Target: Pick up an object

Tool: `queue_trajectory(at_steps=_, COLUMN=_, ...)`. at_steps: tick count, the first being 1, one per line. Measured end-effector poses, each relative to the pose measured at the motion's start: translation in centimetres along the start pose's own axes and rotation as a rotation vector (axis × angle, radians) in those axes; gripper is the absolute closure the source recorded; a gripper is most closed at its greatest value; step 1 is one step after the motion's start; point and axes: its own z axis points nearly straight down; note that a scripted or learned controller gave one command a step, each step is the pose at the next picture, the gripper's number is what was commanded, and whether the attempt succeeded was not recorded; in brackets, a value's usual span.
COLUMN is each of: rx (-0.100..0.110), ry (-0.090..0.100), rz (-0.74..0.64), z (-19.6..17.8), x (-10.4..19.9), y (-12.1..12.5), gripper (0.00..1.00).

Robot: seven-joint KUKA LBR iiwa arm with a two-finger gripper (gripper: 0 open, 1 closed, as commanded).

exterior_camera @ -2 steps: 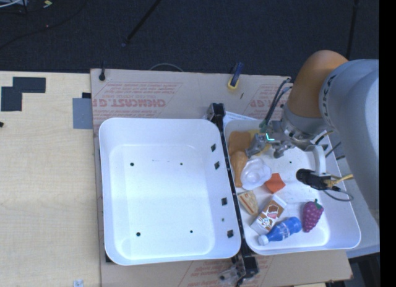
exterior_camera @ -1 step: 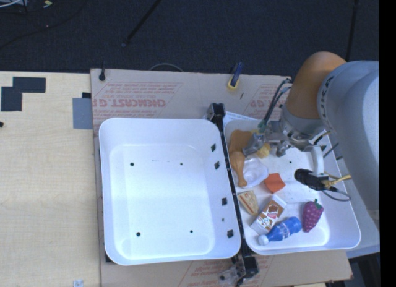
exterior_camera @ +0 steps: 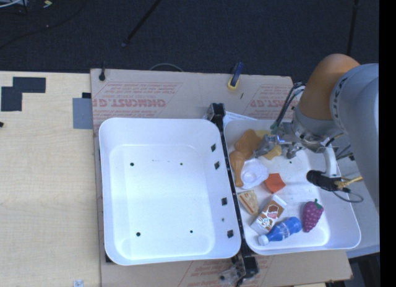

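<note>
While the grey arm's jaws [exterior_camera: 277, 145] are hovering over the tan toy [exterior_camera: 249, 143] in the right white bin [exterior_camera: 346, 237], their spread being impossible to tell, descending squarely is looking wisest

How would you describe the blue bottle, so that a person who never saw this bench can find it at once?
Look at the right bin, the one crowded with small items. Along its near edge lies the blue bottle on its side, white cap pointing left, between a small brown carton and purple grapes. It is the one blue item in that bin.
</note>
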Motion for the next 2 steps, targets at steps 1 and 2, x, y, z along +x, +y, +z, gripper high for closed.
queue_trajectory(at_steps=1, rx=0.003, ry=0.001, rz=-0.001, z=0.1, x=1.9, y=-0.1, gripper=0.00)
queue_trajectory(at_steps=2, rx=-0.004, ry=-0.011, rz=0.002, z=-0.1, x=3.8, y=0.0, gripper=0.00)
